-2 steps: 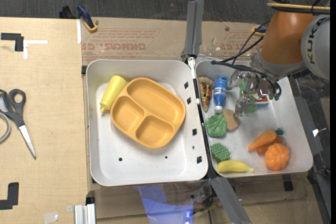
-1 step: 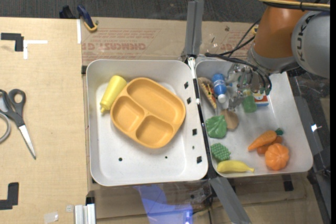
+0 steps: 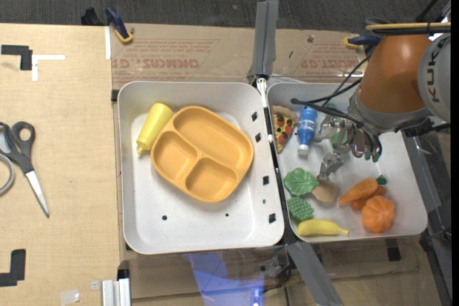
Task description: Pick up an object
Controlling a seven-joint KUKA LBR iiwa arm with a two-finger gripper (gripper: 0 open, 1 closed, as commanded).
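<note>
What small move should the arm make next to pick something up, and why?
Probably lower the gripper straight down: it hangs in the right bin over a tan object beside the green leaf, with nothing visibly between its fingers.

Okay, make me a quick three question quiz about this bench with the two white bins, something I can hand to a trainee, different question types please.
1. True or false: the yellow plastic squeeze bottle lies in the left white bin, touching the orange three-compartment tray.
2. Which item lies nearest the front wall of the right white bin? A) blue and white bottle B) yellow toy banana C) pizza slice toy
3. Fill in: the grey metal gripper hangs above the ___ bin.

Key: 1 true; 2 B; 3 right.
</note>
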